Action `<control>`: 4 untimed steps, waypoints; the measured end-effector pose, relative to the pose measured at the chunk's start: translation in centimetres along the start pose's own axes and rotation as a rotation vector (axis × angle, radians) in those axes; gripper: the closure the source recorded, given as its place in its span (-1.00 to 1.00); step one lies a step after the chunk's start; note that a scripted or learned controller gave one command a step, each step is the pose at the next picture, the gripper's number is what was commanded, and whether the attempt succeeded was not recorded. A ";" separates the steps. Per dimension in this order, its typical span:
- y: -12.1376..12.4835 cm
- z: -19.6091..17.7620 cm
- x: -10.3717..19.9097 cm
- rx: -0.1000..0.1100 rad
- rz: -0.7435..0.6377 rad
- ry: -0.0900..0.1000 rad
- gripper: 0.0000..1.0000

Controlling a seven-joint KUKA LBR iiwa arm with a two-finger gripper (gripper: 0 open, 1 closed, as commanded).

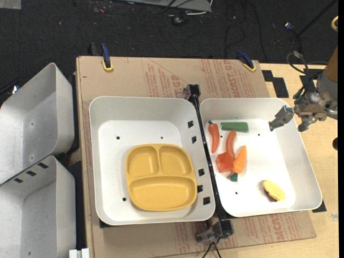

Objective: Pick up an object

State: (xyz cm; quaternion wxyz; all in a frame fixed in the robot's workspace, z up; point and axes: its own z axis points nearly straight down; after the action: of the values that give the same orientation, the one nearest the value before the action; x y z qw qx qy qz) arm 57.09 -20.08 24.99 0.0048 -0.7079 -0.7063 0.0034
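Note:
The right bin (293,160) holds several small things: a green block (235,126) near its far side, a thin red-orange piece (214,137), another red-orange piece (230,142), a red chunk (224,161), an orange carrot-like piece (239,159) and a yellow item (273,190) near the front right. My gripper (293,119) hangs over the bin's far right edge, open, with nothing between its fingers. It stands well right of the green block.
The left bin (107,144) carries a yellow divided plate (160,177). A black divider (201,144) runs between the bins. Two more white bins (32,144) lie off the bench to the left. Cables trail at the far right.

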 end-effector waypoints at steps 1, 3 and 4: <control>0.2 -0.7 0.1 -0.012 -0.003 -0.003 -1.00; 0.8 9.6 0.2 -0.008 -0.001 -0.001 -1.00; 0.8 13.8 0.0 -0.009 -0.001 -0.002 -1.00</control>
State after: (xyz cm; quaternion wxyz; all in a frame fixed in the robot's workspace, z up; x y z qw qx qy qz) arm 57.78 -20.07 11.13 0.0010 -0.7074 -0.7068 0.0008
